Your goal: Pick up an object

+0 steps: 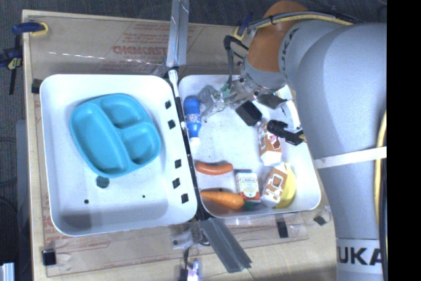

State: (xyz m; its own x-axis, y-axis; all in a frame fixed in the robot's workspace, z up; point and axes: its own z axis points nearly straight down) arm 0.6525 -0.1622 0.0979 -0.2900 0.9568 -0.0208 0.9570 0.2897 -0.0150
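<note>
- Camera view looks down at a slant on two shallow white plastic bins: the left bin (pixel 59 207) and the right bin (pixel 217 136), where I am working.
- My gripper (pixel 220 97) sits at the right bin's twelve o'clock end, my grey arm (pixel 342 115) coming in from three o'clock.
- How far my fingers stand apart I cannot tell; I make out nothing held between them.
- I judge the step to be the reach: nothing is lifted yet.
- The nearest candidate is the small clear bottle with a blue cap (pixel 192 114), lying just at nine o'clock of my gripper, against the bin's left wall.
- The next move calls for settling over one object, closing squarely on it, then lifting straight up.
- Count in the right bin: one bottle, one red-orange sausage (pixel 214 168), one orange carrot (pixel 222 199), one small printed carton (pixel 247 185), one yellow banana (pixel 289 191), and two printed packets (pixel 270 145) as far as I can tell.
- Count in the left bin: one light-blue divided plastic tray (pixel 117 133).
</note>
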